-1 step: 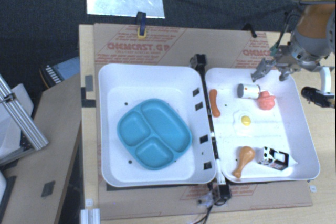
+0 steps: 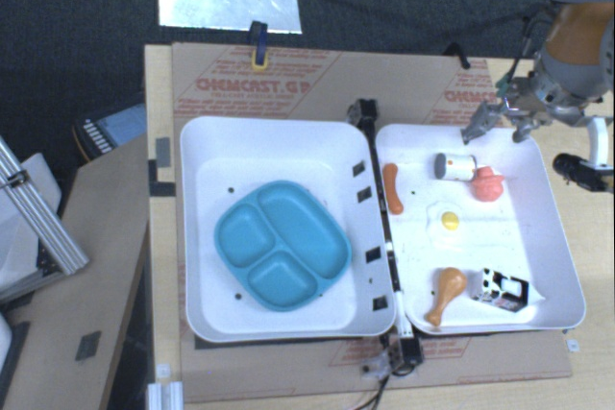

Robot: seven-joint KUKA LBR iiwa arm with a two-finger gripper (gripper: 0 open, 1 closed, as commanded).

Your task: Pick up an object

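Gripper (image 2: 500,122) hangs with fingers spread and holding nothing above the right bin's (image 2: 567,274) far rim, the white cylinder (image 2: 454,167) just below; descending here, it risks striking that rim.

Tool (image 2: 500,121) hangs open above the right bin's (image 2: 553,206) far rim, holding nothing.

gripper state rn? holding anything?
Two-finger gripper: open, fingers spread, nothing between them. It hovers over the far edge of the right white bin, just above the small white-and-grey cylinder.
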